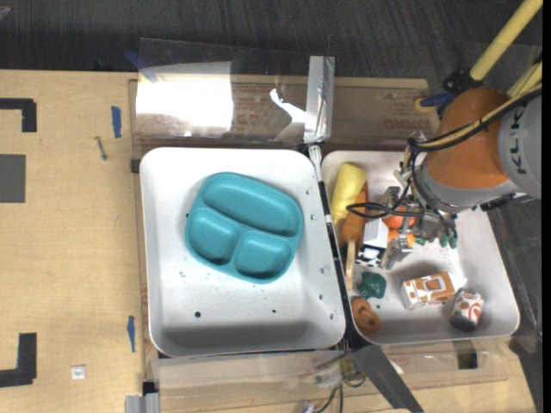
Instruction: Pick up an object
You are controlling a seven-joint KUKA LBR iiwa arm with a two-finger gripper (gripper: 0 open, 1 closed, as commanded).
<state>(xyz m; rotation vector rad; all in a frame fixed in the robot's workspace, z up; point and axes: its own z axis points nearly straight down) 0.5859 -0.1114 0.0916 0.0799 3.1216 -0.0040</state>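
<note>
From my feed, the tan table (60,256) sits on dark floor and carries two white bins side by side. The left bin (172,308) holds one item — a teal divided tray (244,224). The right bin (499,291) holds several: a yellow banana-like piece (347,188), a small teal piece (373,284), a brown piece (368,315), an orange-and-white box (428,289) and a round orange-and-white item (467,308). The jaws (403,246) hang low over this bin's middle, just above the box — whether clenched or released, I cannot tell.
</note>
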